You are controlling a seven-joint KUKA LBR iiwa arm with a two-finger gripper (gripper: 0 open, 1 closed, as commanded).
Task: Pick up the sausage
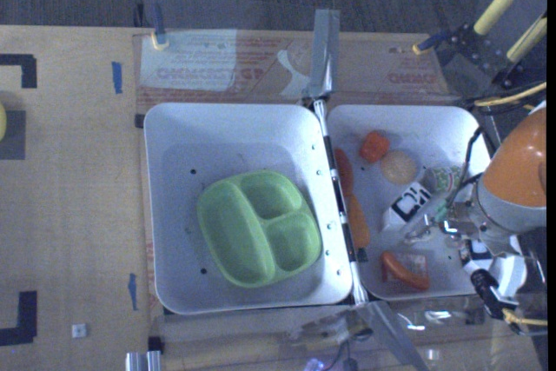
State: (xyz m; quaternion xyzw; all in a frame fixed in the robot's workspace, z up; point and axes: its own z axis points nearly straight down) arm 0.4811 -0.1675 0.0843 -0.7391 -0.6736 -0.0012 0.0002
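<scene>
The gripper [432,228] sits low over the right bin [452,119], reached in from the right edge under the grey arm [519,187] and its orange band. Whether the claw is spread or pressed together cannot be told: the wrist body and cabling cover the tips, and nothing is visibly pinched between them.

Positions relative to the gripper:
- The sausage [405,270], a short reddish piece, lies just below and slightly left of the gripper, near the bin's front wall. It appears apart from the claw.
- A white package with black marking [407,206] lies just left of the gripper, close to touching it.
- A pale round item [399,167] and a small red-orange item [374,146] lie above and to the left.
- A long orange carrot-like piece [351,202] lies further left, against the wall between the bins.
- A green divided plate [259,227] rests well left, in the left bin [174,187].

Risks, as judged:
- The claw looks offset above the sausage; closing here would likely catch the white package or nothing.
- The sausage is near the front wall, so a descent may strike the rim or push the piece into the corner.
- A rounded body may roll or squirt out of a two-finger pinch.

Writing: the package's black marking is too blurred to read. Reddish print on the cardboard [200,69] behind the bins appears inverted and illegible.
</scene>
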